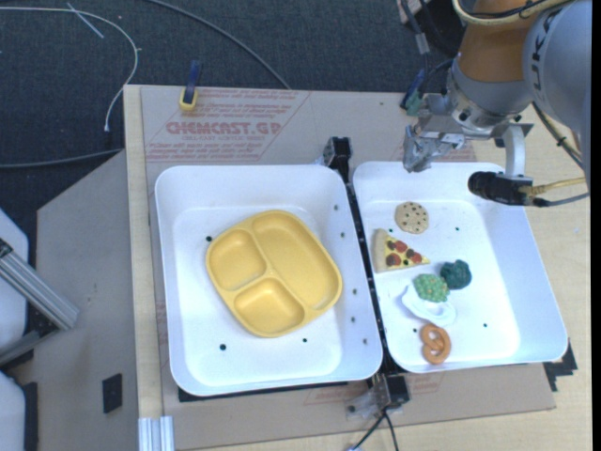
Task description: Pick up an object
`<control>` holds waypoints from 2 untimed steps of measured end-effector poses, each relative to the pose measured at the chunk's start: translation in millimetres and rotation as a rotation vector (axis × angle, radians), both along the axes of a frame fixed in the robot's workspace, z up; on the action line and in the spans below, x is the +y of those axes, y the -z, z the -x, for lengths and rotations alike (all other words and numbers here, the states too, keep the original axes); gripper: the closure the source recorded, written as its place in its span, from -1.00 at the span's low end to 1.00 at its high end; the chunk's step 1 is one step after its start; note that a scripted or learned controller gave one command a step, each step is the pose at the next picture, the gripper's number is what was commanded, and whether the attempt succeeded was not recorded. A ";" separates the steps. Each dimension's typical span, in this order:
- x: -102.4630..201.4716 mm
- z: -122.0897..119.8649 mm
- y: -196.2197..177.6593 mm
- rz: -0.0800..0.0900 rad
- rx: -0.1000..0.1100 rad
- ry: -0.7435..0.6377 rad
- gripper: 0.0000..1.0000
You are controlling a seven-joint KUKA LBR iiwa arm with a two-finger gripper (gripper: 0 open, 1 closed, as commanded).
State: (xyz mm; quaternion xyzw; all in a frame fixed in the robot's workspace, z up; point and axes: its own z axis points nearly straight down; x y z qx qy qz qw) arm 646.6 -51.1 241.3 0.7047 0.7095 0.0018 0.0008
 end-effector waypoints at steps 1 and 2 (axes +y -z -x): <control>55.6 -4.2 -7.4 0.000 0.001 0.001 1.00; 118.3 -13.5 -0.4 -0.001 0.002 0.000 1.00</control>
